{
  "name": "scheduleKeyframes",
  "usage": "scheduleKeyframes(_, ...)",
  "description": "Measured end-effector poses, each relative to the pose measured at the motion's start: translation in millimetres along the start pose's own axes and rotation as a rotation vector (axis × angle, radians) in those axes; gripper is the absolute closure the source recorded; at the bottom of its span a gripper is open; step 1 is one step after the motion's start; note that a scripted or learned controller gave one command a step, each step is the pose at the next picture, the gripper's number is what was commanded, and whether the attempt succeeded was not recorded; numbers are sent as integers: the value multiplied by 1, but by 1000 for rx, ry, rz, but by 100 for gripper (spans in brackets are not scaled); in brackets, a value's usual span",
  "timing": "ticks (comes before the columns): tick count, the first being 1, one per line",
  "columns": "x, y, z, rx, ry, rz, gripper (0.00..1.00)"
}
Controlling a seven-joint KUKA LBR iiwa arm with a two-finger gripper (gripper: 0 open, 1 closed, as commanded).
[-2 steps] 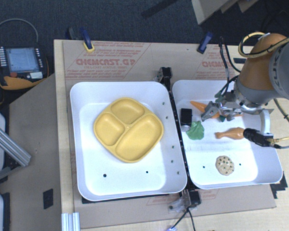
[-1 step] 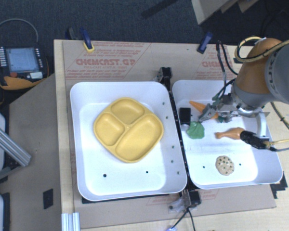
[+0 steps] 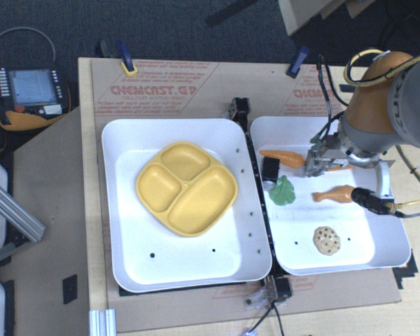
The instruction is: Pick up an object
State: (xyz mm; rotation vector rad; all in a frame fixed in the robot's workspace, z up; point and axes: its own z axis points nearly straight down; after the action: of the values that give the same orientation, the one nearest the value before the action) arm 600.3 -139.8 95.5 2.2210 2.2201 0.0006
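The right bin [image 3: 378, 250] holds an orange carrot [image 3: 281, 158] at its back left, a green leafy piece [image 3: 282, 191] just in front of it, a brown drumstick [image 3: 334, 195] in the middle and a round speckled cookie [image 3: 327, 240] near the front. My gripper [image 3: 316, 162] hangs low over the back of this bin, right at the carrot's right end and above the drumstick. The wrist and its metal body hide the tips.
A yellow divided plate [image 3: 187, 187] lies in the middle of the left bin [image 3: 126, 257]. A small black block [image 3: 269, 169] sits at the divider between the bins. Cables [image 3: 399, 205] trail from the wrist over the right bin's right side.
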Motion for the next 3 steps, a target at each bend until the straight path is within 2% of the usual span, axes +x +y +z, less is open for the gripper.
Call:
scheduleKeyframes(1, 4, 1, -64, -6, -1, -2, 100)
scheduleKeyframes(3, -6, 8, -168, -7, -2, -2, 100)
